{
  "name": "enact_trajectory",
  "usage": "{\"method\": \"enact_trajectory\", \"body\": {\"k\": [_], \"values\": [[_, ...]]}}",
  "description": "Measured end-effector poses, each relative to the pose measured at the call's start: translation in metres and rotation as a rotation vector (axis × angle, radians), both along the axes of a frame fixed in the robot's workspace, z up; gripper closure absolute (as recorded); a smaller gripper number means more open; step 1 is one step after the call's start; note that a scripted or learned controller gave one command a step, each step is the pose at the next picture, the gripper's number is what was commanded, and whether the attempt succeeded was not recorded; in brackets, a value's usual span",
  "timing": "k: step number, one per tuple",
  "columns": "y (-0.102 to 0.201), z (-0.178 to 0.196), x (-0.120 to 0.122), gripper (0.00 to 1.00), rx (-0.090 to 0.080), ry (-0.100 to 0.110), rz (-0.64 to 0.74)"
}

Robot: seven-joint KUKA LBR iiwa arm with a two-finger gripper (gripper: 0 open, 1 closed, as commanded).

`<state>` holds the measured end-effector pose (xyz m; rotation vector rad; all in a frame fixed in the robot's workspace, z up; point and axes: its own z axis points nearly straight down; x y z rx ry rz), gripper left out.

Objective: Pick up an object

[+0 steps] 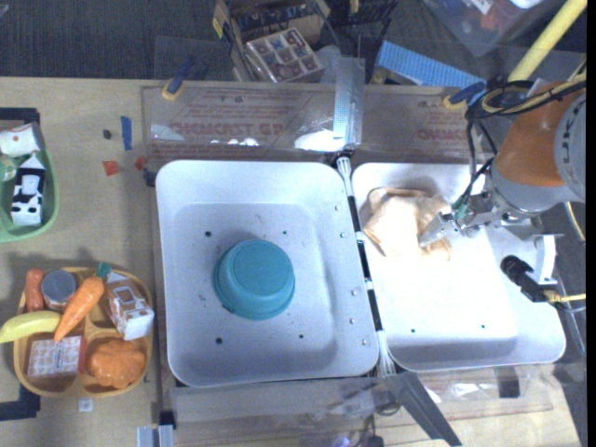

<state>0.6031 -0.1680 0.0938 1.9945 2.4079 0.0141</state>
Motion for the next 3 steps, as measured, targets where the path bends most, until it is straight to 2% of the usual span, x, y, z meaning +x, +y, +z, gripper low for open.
{"method": "enact_trajectory", "body": {"k": [1, 2, 3], "values": [[0.0, 0.012, 0.002, 1.0, 0.0, -0.005, -0.001], [-0.024, 0.031, -0.063, 1.0, 0.003, 0.018, -0.015], [-0.005, 0.088, -0.056, 1.0, 0.002, 0.015, -0.066]]}}
